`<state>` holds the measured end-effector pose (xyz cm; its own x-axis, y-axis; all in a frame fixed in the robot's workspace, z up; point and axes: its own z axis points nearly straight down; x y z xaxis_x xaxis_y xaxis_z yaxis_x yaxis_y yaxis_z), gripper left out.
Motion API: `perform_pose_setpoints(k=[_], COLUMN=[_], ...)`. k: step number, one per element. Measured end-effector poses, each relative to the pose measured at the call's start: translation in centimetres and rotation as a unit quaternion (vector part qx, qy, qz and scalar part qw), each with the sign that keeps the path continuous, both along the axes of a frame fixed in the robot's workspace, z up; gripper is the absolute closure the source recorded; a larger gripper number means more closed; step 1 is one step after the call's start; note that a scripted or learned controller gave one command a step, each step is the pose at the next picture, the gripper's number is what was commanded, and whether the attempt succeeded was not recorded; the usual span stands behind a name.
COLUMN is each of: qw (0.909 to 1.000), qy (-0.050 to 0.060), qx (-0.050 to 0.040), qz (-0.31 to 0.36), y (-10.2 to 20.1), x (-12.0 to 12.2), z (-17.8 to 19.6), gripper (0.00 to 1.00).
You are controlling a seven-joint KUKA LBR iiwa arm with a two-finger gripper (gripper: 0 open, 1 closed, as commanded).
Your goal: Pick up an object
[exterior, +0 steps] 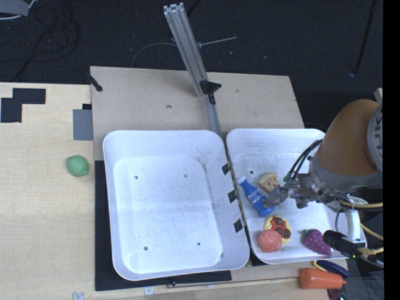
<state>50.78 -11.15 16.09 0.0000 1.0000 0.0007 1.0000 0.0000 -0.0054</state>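
Observation:
Several small objects lie in the right bin (pixel 275 144): a blue packet (pixel 252 195), a tan lump (pixel 269 180), a red ball (pixel 269 241), a red-and-yellow item (pixel 279 225) and a purple grape bunch (pixel 317 241). My gripper (pixel 275 196) hangs low over the bin's middle, just right of the blue packet and below the tan lump. The dark fingers are small and I cannot make out their gap.
The left bin (pixel 165 202) adjoins the right one. A green ball (pixel 78 165) rests on the bench far left. An orange item (pixel 321 279) lies outside the right bin's front edge. A metal rail (pixel 190 49) slants up behind the bins.

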Motion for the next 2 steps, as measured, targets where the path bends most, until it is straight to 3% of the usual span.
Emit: perform_pose_setpoints(k=[1, 2], qw=[1.0000, 1.0000], qy=[0.000, -0.003], qx=[0.0001, -0.0007], qz=[0.000, 0.000], y=[0.04, 0.01], x=[0.14, 0.17], z=[-6.26, -6.89], gripper=[0.00, 0.00])
